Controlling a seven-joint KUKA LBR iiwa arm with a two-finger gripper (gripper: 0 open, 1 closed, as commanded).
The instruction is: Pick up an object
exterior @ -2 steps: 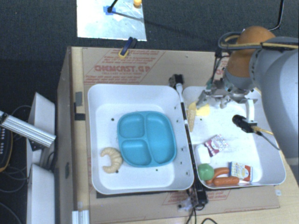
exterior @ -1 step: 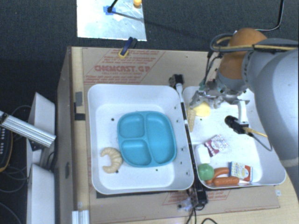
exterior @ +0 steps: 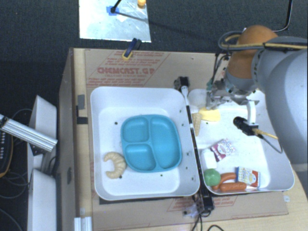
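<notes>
Camera view, your gripper (exterior: 215, 101) just beside one yellow wedge (exterior: 211, 115) in right bin (exterior: 276, 163), jaw state you cannot tell, left bin (exterior: 103, 100) with one blue plate (exterior: 150, 142), one croissant (exterior: 115, 164)

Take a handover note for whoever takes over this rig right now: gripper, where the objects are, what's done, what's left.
Gripper: low at the far end of the right white bin, beside the yellow block; no object visibly held.
Same bin: pale cone, red-and-white packet, green ball, orange sausage.
Left white bin: blue divided plate, beige croissant.
Done: nothing lifted. Left: grasp and lift one object.
</notes>
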